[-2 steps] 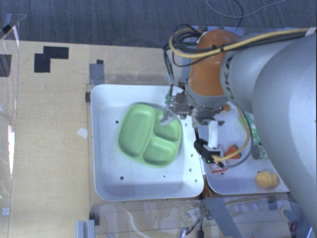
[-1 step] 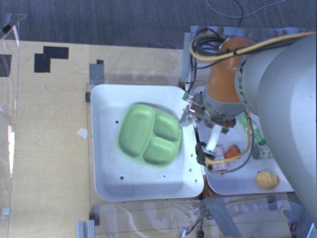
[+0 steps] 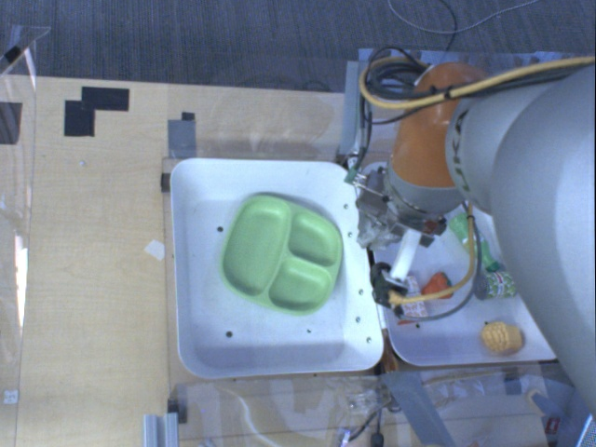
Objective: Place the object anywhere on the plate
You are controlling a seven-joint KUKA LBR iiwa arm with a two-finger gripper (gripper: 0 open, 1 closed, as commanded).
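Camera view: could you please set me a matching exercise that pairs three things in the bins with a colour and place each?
Things:
1. divided plate
2. knobbly object
3. small lump

Colour and place:
A. orange-red, middle of the right bin
B. green, middle of the left bin
C. yellow, near the right bin's front edge

Pairs: 1-B, 2-C, 3-A.

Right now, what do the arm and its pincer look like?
The arm is a bulky, smooth, rounded grey shell with an orange band above the wrist. A yellow cable, bundled with darker ones, loops over the band. The pincer is a small metallic grey assembly.
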